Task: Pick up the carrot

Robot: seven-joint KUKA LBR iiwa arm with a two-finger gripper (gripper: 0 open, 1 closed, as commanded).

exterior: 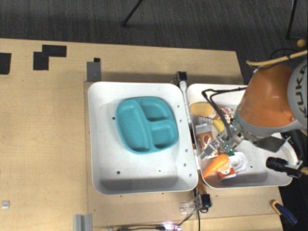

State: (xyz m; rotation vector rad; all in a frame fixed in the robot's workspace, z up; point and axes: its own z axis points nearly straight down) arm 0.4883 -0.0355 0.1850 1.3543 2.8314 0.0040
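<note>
The carrot [215, 165] is orange and lies in the right bin [250, 181], near its front left corner. A bit of green shows at its upper right end. My gripper [222, 146] hangs just above and behind the carrot, close over that green end. The grey arm with its orange band [267, 100] comes in from the right and hides much of the right bin. Whether the carrot is gripped cannot be made out from here.
The left bin [103, 172] holds a teal divided plate [146, 123]. Beside the gripper in the right bin lie a tan bun-like item [202, 109], a yellow piece [219, 125], a brown packet [204, 139] and a white-and-red item [238, 166].
</note>
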